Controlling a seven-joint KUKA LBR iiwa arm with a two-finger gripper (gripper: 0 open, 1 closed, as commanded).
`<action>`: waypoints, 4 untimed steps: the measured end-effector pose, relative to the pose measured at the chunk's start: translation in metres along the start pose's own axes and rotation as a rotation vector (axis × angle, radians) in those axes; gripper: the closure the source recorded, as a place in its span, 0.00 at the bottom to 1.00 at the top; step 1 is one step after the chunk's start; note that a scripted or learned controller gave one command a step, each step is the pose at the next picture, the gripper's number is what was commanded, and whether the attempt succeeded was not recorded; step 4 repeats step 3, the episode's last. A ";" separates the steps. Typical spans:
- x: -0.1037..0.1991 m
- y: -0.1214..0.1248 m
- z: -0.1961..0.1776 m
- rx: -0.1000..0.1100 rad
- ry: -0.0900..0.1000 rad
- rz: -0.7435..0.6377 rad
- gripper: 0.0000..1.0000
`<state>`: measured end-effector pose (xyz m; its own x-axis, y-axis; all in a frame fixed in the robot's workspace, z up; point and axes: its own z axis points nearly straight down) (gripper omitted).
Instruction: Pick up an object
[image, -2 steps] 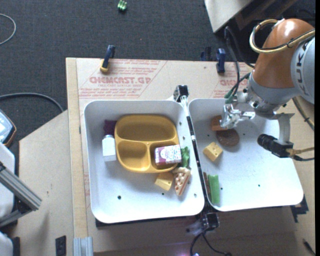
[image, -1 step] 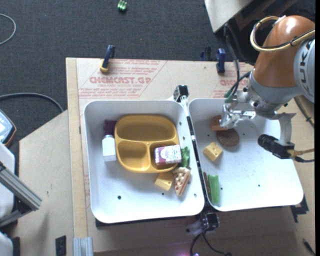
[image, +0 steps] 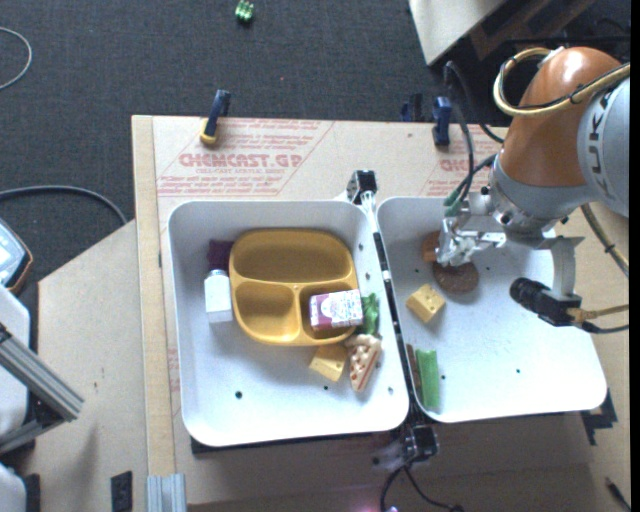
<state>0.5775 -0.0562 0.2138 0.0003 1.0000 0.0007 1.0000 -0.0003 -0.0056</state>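
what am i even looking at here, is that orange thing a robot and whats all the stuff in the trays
Yes, the grey and orange thing on the right is a robot arm. Its job is to pick up an object. One camera, fixed above the bench, looks down at a slant.

On the bench are two shallow white bins side by side. The left bin holds a yellow plate with a small carton on it, a white bottle beside the plate, a pizza slice and a yellow block.

The right bin holds a cheese wedge, a green piece and a brown cookie.

The gripper is over the cookie. I can't tell from here whether it holds anything.
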 end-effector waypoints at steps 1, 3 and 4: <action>-0.001 0.010 -0.006 -0.009 -0.001 -0.001 1.00; 0.006 0.003 -0.020 -0.008 -0.001 -0.001 1.00; 0.006 0.003 -0.020 -0.008 -0.001 -0.001 1.00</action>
